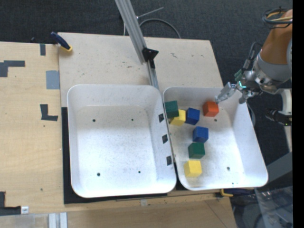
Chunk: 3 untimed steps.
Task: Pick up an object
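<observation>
My hand (233,92) hung over the far right corner of the right bin (247,141), just to the right of the orange cube (211,109) and apart from it; whether it was spread or pressed together I could not tell from that slant. The orange cube was my likeliest target, as it lay nearest me and stood a little clear of the rest. To its left sat a blue cube (192,115), with a green cube (171,109) and a yellow cube (178,119) crowded against the bin's left wall; below the orange cube ran a loose line of a second blue cube (200,134), a dark green cube (196,149) and a second yellow cube (193,167). I judged the clean way was to come left until centred over the orange cube, square up to its flat sides, and descend without nudging the blue one or scraping the bin's wall. Left of that bin lay the left bin (80,127), both resting on a scuffed pale wooden surface (104,65), with dark carpet (204,13) beyond and a slanting metal rail (130,18) crossing above.
</observation>
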Each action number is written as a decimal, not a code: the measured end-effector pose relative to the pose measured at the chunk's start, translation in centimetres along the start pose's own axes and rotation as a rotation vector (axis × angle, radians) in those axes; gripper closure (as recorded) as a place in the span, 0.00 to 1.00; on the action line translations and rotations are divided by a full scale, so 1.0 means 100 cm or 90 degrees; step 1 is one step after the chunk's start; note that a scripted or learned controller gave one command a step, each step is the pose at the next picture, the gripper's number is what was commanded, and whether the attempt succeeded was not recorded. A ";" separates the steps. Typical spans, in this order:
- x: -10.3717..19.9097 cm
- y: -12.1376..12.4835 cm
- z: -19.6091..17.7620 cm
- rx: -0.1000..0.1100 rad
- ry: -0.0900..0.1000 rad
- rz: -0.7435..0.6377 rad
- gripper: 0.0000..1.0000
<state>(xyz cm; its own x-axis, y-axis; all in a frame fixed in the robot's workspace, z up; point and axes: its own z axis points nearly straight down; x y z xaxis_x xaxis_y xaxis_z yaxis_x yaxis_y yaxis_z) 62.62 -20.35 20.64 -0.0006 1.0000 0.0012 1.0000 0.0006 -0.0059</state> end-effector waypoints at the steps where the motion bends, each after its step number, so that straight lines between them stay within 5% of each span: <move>1: 0.000 0.001 -0.003 -0.003 -0.001 -0.001 0.00; 3: 0.006 -0.002 0.116 0.000 0.000 -0.001 0.00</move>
<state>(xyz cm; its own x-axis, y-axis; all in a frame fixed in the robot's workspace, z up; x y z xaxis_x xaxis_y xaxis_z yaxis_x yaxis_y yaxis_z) 62.36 -19.77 9.04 -0.0019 1.0000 0.0004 1.0000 0.0019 -0.0065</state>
